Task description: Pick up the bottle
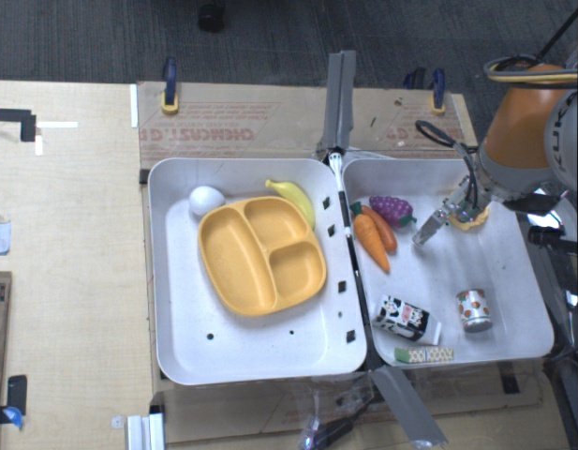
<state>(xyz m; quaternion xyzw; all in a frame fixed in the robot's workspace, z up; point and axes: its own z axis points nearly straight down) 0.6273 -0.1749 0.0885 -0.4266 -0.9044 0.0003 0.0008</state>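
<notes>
The bottle point(404, 319) is small, with a black-and-white cow pattern. It lies on its side near the front left of the right bin point(513, 261). My gripper point(429, 229) hangs over the middle back of that bin, pointing down and to the left. It is well behind the bottle and just right of the purple grapes point(390, 208). The grey arm with its orange band point(518, 125) comes in from the right.
Two carrots point(373, 234) lie at the right bin's left side and a small can point(473, 309) at its front right. A flat strip point(424, 354) rests at the front wall. The left bin point(176, 289) holds a yellow divided plate point(260, 254), a banana point(293, 195) and a white egg point(206, 198).
</notes>
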